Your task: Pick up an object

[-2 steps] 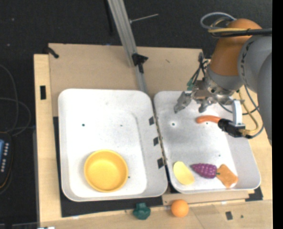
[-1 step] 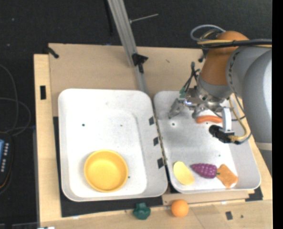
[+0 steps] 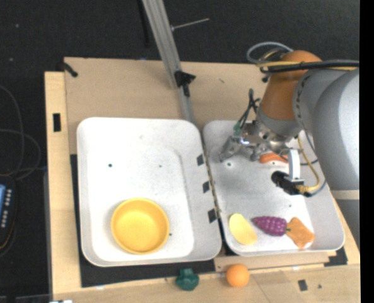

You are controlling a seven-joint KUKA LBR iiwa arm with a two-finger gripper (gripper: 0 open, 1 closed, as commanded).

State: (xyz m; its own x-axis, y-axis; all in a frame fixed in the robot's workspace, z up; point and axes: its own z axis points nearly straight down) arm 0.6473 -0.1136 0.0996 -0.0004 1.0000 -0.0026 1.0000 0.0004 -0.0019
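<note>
- Objects for picking, camera view: a pale yellow lemon-shaped piece (image 3: 241, 229), a purple grape-bunch toy (image 3: 269, 225) and an orange wedge-shaped piece (image 3: 299, 231) lie in a row along the near edge of the right white bin (image 3: 237, 169), each close beside the next.
- A small orange-red object (image 3: 273, 158) lies in the far part of the same bin, partly hidden under the arm's wrist; its shape cannot be made out.
- The left white bin (image 3: 136, 150) holds a round yellow plastic bowl (image 3: 140, 225) in its near corner.
- On the worktop (image 3: 111, 87) in front of the bins sit a small orange ball (image 3: 237, 275) and a dark green toy (image 3: 187, 279).
- The hand (image 3: 229, 149) is low over the far left part of the right bin; whether it is open or closed cannot be told, and nothing is seen gripped.
- Judgement: the step in hand is the approach, with no pick made.
- Judgement: the next move calls for centring over one chosen object, most likely the nearby orange-red one, before lowering and closing.
</note>
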